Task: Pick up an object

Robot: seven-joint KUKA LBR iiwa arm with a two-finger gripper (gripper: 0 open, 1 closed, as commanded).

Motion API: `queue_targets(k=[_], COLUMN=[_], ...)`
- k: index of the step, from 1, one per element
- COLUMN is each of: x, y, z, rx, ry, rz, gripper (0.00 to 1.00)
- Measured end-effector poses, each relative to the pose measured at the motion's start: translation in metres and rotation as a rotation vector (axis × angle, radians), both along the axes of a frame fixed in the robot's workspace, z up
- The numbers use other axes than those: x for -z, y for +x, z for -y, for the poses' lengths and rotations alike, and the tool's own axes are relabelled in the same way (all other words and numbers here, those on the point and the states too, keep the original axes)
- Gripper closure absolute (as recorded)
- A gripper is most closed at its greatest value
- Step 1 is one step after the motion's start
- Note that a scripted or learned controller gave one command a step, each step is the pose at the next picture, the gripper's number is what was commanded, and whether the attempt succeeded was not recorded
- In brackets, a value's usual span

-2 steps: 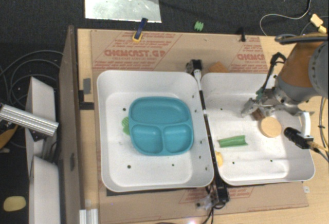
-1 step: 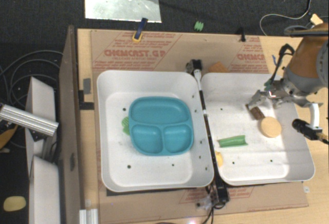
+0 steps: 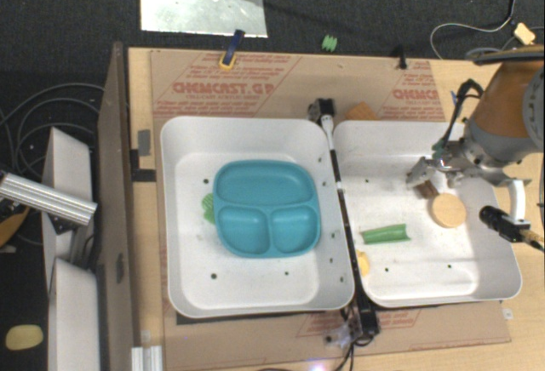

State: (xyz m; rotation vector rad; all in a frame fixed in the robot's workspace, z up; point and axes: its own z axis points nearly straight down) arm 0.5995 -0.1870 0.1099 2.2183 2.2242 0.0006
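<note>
The gripper (image 3: 432, 171) hangs low over the right bin (image 3: 477, 276), and I cannot tell how wide it is. Just below it lies a round tan disc (image 3: 448, 210) (probably wooden); a green pea pod (image 3: 385, 234) is nearer the divider. To grasp well, centre over the disc before descending. The arm (image 3: 507, 118) reaches in from the right, wrist bent downward.

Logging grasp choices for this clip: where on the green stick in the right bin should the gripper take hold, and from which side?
Probably from straight above, at the middle of the green stick, closing across its narrow width. It lies flat and nearly level across the view on the right bin floor, with bare floor along both long sides. The tan disc sits apart, up and to the right.
</note>
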Motion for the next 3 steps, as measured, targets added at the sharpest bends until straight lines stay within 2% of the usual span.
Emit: queue_targets(k=[1, 2, 3], x=[0.026, 0.024, 0.025], y=[-0.009, 0.046, 0.026], z=[0.021, 0.019, -0.009], rx=[0.002, -0.004, -0.003], ry=[-0.001, -0.002, 0.000], rz=[-0.001, 0.008, 0.000], gripper=[0.00, 0.00, 0.00])
